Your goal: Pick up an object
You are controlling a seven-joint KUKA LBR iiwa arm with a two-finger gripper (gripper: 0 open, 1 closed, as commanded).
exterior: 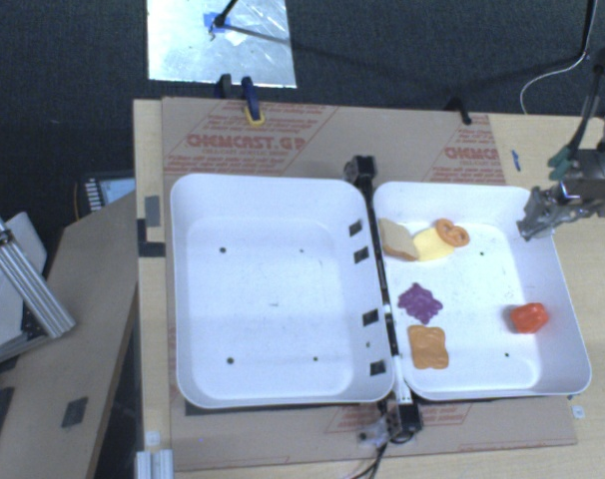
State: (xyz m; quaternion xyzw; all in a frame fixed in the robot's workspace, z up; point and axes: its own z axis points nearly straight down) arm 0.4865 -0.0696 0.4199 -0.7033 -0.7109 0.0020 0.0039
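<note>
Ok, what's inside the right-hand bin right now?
The right bin holds a tan wedge, yellow piece, orange pretzel shape, purple cluster, orange slab and red piece. The wedge partly covers the yellow piece.

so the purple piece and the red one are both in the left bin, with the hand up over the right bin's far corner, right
Not quite: the camera view shows the purple piece and the red one in the right bin, not the left. The hand is over that bin's far right corner, as you said.
</note>
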